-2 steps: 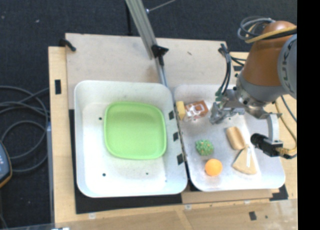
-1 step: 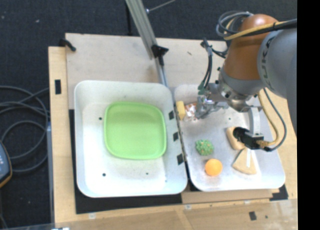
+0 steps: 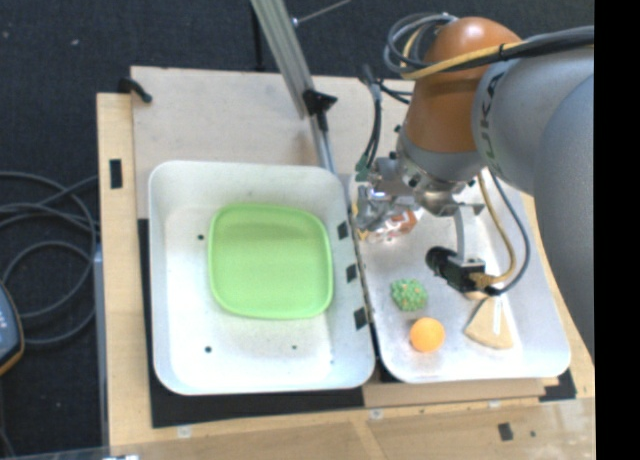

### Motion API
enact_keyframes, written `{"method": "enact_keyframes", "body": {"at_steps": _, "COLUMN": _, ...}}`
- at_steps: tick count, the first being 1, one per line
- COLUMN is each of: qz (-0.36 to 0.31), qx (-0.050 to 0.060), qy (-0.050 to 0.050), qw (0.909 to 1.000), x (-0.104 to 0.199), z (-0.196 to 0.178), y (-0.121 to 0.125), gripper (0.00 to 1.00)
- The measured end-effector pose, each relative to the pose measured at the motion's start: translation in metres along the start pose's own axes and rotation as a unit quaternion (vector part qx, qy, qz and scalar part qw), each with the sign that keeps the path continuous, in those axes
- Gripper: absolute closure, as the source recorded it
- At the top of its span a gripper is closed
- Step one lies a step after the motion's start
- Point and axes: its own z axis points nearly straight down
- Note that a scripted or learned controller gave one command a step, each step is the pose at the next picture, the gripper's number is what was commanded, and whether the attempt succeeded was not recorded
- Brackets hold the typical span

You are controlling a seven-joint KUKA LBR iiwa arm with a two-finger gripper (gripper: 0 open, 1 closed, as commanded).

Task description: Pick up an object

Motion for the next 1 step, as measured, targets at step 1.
{"method": "enact_keyframes", "body": {"at_steps": 1, "qz": 0.001, "qx": 0.0, "qy": 0.0, "qw": 1.0, "x": 0.0462, "z": -0.0127, "y": 0.0229, "gripper": 1.0}}
